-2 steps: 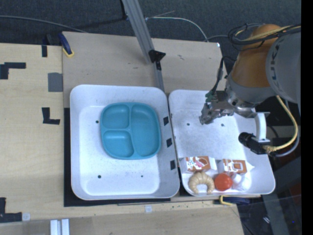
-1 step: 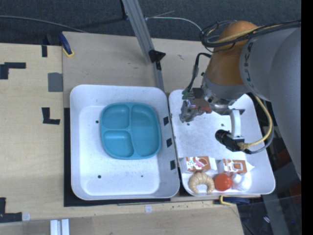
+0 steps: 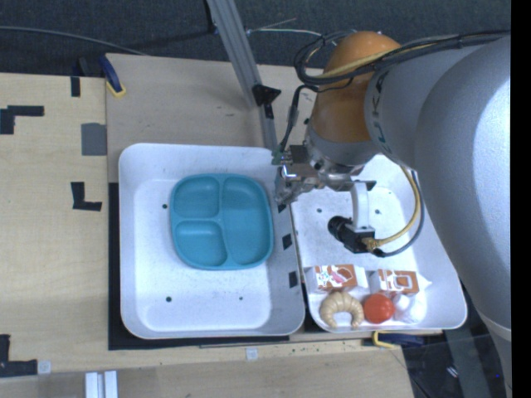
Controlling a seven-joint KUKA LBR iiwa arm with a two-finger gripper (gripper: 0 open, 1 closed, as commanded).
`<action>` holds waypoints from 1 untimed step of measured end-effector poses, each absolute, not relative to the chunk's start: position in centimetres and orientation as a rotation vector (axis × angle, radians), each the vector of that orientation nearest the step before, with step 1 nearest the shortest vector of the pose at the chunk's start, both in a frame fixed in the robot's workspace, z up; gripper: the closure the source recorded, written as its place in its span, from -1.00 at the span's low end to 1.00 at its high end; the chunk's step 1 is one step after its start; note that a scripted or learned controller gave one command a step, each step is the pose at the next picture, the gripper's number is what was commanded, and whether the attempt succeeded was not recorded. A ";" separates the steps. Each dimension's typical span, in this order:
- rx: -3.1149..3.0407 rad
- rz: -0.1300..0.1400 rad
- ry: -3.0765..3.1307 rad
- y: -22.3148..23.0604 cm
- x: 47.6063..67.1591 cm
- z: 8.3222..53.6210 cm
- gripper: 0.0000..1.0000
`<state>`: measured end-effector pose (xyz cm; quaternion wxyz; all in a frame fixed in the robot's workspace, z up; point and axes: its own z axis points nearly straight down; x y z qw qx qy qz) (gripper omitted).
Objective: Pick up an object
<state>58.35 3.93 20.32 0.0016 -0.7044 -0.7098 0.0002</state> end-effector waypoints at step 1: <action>-2.213 0.000 -2.227 8.5 58.6 21.1 1.00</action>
